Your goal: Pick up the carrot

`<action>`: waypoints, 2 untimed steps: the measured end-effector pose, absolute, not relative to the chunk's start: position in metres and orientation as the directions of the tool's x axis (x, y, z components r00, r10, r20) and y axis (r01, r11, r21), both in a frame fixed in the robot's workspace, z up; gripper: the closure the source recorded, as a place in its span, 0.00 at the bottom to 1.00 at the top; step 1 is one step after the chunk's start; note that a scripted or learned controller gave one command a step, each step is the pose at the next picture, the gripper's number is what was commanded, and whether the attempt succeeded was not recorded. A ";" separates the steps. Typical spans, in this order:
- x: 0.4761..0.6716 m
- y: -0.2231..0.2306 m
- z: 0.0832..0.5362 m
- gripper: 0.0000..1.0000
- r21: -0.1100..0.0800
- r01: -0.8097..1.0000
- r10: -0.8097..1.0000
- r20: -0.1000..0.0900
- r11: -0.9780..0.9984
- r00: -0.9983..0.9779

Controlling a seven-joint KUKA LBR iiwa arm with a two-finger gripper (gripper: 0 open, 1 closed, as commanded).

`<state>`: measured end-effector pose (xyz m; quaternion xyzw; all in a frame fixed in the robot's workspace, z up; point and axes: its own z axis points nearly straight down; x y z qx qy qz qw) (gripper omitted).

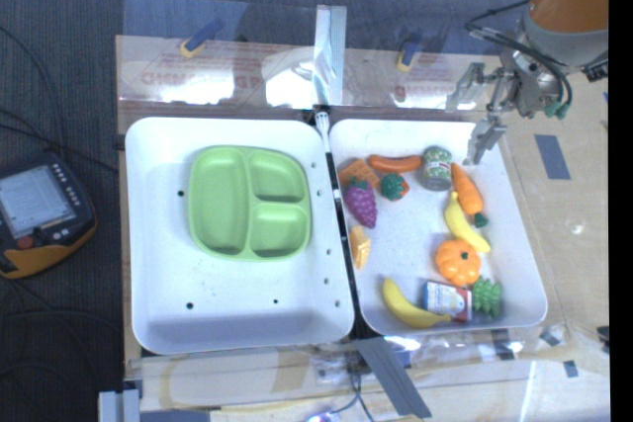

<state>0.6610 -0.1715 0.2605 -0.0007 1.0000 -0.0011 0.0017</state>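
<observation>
Carrot (pixel 467 189) just below end effector (pixel 482 124)

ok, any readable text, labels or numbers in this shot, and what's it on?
Nothing can be read here.
Small box in the right bin: red and white print, too blurred to read.
Can beside the carrot: label too small to read.
Handheld pendant at the left: screen shows no legible characters.
Board behind the bins: faint reddish marks under glare, unreadable.
</observation>
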 end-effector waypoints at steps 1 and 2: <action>0.633 -0.210 0.141 0.00 -0.001 -0.104 -0.104 0.000 0.995 -0.995; 0.649 -0.219 0.123 0.00 -0.009 -0.017 -0.017 -0.031 1.000 -0.999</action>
